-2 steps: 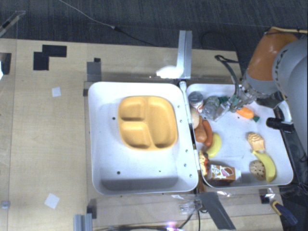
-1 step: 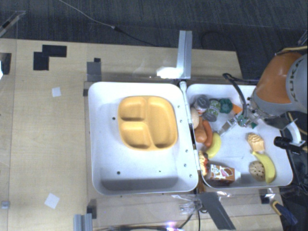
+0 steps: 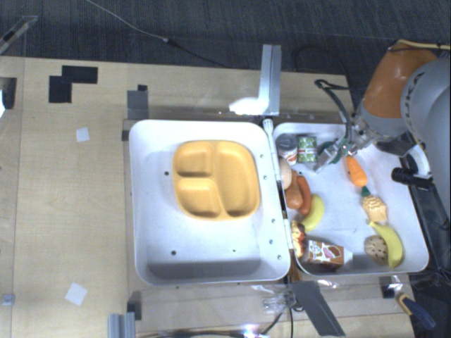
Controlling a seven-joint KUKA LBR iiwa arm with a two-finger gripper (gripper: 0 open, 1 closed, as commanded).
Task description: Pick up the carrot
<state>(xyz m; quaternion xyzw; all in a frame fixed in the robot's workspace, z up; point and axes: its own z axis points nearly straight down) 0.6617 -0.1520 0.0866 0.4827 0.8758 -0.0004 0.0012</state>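
The carrot (image 3: 356,171), orange with a green tip at its lower end, lies in the upper right part of the right bin (image 3: 416,259). My gripper (image 3: 331,153) hangs low over the bin's upper middle, just left of the carrot's top end and beside a green can (image 3: 306,148). The carrot rests on the bin floor, apart from the gripper. The grey arm with its orange band (image 3: 387,83) reaches in from the upper right.
A yellow divided tray (image 3: 215,178) sits in the left bin (image 3: 148,259). The right bin also holds a grey round tin (image 3: 287,144), a sausage (image 3: 301,192), two bananas (image 3: 313,213) (image 3: 391,243), a cookie (image 3: 375,247), a pastry piece (image 3: 374,208) and a brown bottle (image 3: 323,253).
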